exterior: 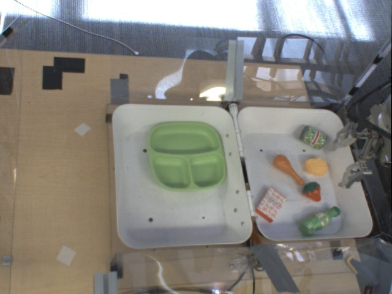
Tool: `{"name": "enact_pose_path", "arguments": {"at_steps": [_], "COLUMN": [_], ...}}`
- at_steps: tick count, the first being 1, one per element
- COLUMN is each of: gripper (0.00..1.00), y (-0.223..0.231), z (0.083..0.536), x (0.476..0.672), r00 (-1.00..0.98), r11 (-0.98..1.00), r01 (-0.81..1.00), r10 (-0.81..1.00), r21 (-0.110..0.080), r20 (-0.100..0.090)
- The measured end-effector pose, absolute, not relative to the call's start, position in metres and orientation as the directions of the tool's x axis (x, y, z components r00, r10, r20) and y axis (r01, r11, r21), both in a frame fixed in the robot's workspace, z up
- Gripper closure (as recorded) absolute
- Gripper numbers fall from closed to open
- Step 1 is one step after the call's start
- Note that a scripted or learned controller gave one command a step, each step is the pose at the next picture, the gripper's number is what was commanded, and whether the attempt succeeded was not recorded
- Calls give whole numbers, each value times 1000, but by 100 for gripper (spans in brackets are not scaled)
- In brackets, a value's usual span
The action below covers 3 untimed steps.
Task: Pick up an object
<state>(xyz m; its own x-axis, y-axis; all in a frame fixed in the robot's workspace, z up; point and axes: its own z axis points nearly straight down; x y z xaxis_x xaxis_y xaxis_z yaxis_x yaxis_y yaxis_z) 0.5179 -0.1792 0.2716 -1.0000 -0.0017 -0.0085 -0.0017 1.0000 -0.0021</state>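
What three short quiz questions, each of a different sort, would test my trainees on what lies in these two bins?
1. True or false: the green divided plate lies in the right bin.
2. Multiple choice: which item in the right bin lies nearest the front edge? A) the can B) the green bottle C) the drumstick
3. Fill in: the strawberry lies just below the yellow ____.

Key
1. False: it lies in the left bin.
2. B.
3. Chip-like piece; its exact kind is hard to tell. The gripper is at the right bin's right rim.
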Motion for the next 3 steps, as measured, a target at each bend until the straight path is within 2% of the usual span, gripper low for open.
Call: {"name": "enact_pose_path", "arguments": {"at_steps": [1, 2, 3], "gripper": [0, 100, 100], "y": [-161, -160, -86], "z": [93, 105, 90], "x": [548, 550, 588], "r00": [-978, -980, -879], "r11": [979, 980, 880], "r01": [206, 199, 476], "r10": [206, 199, 476], "r21": [0, -1, 8], "r20": [-13, -21, -16]}}
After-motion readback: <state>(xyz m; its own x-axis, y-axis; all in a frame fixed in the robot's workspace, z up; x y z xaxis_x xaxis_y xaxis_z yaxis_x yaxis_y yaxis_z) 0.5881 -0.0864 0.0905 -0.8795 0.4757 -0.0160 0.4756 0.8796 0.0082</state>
